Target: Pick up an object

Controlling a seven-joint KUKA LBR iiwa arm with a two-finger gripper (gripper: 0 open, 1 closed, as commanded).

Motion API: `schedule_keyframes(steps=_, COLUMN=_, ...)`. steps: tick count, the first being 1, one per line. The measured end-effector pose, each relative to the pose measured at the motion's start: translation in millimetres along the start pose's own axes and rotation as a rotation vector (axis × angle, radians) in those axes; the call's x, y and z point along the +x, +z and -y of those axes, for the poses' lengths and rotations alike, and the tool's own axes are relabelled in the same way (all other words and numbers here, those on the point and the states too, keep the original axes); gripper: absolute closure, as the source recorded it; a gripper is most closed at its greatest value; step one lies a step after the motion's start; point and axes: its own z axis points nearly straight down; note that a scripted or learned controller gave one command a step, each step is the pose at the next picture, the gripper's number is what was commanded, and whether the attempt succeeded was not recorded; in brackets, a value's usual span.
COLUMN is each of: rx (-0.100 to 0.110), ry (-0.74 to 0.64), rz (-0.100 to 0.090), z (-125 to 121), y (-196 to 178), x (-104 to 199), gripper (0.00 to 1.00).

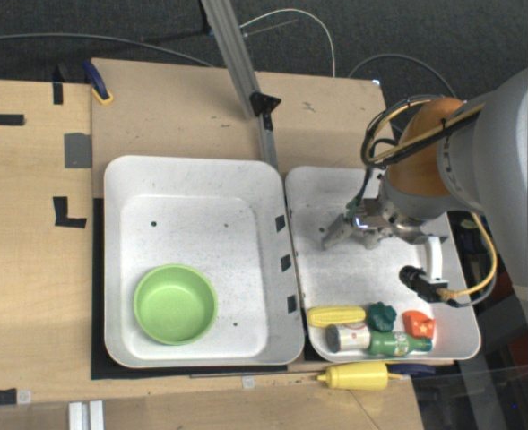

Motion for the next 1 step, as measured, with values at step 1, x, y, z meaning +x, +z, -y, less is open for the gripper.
schedule_keyframes(steps=1, rx=0.000, ry=-0.001, rz=-0.001, z=-0.1, y=-10.3, x=0.7, gripper=1.00)
